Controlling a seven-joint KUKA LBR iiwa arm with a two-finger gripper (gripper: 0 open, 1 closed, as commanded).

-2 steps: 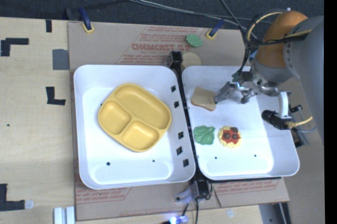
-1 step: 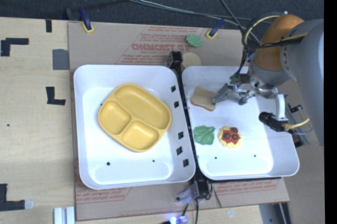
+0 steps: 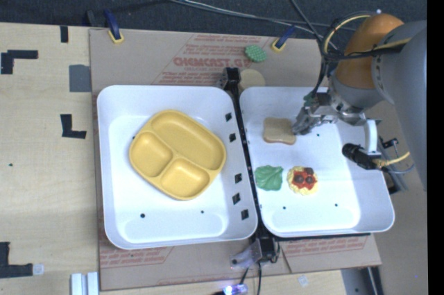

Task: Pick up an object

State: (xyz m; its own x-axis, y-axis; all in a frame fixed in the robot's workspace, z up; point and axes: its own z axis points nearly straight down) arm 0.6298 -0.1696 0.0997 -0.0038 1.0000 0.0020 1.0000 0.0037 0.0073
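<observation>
You can't make out the gripper fingers: they blur into a dark tangle just beside the tan piece's right end, and contact is unclear. The arm runs off the right edge. The small green item beyond the bins is too small to identify.

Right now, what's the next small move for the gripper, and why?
Probably a short descent onto the tan bread slice. The gripper sits at its right edge in the right bin, nearer than the green leaf or pizza piece, and nothing shows between its fingers.
</observation>
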